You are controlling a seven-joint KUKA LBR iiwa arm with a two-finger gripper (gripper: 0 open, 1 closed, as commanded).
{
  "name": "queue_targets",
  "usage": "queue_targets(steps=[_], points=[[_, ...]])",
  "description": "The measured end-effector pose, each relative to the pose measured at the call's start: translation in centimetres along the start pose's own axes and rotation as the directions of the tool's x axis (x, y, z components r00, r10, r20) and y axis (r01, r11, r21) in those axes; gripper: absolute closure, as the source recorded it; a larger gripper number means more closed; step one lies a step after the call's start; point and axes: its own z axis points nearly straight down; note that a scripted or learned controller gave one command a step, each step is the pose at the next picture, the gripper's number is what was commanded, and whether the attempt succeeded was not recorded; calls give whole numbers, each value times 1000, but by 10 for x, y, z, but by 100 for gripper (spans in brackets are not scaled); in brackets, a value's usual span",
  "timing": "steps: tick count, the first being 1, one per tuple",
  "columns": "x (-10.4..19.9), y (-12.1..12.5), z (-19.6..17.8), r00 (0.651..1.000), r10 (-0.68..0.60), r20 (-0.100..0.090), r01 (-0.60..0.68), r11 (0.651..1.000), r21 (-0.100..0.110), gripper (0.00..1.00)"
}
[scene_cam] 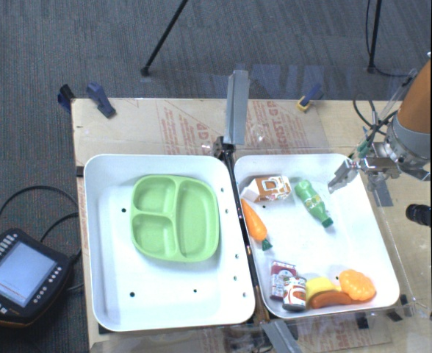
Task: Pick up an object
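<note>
The right bin (348,243) holds a green bottle (314,201), an orange carrot (256,223), an orange-and-white carton (269,188), a small red-and-white box (282,279), a yellow piece (319,286) and an orange piece (357,284). My gripper (361,184) hangs over the bin's upper right corner, to the right of the green bottle. Its two grey fingers (339,176) stand apart, open, with nothing between them.
A green divided plate (175,217) lies in the left bin (109,271). A grey post (237,109) rises behind the seam between the bins. A teach pendant (18,274) lies on the floor at the left. Blue clamps (98,99) sit on the bench's back edge.
</note>
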Motion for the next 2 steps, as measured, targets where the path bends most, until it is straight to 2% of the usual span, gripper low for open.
queue_targets(steps=[1,2], points=[[-10,42,117,984,-179,2,179,984,-3,0],[6,17,128,950,-312,0,312,950,-1,0]])
